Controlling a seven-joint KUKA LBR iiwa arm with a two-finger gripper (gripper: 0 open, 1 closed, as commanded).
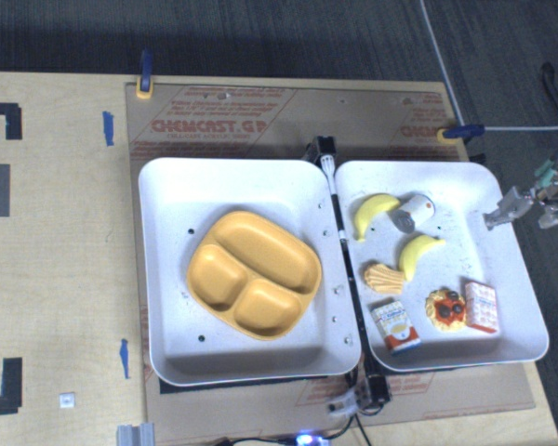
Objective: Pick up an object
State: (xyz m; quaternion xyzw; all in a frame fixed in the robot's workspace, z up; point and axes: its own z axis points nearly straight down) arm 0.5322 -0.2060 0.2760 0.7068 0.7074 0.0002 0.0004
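Looking from the near edge, you are seeing a small juice carton [394, 325], a round pizza-like toy [445, 308] and a flat red box [482, 306] lying along the right bin's [525, 342] front. Behind them a ridged pastry [384, 277], two smooth curved bananas [418, 252] [373, 212] and a grey-and-white can [410, 212] are sitting close together. A glossy yellow three-compartment tray [253, 273] is filling the left bin [158, 193]. Both bins are resting on the wooden counter [56, 249]. The hand [525, 203] is hovering at the right bin's far right rim; you cannot tell whether it is apart or together.
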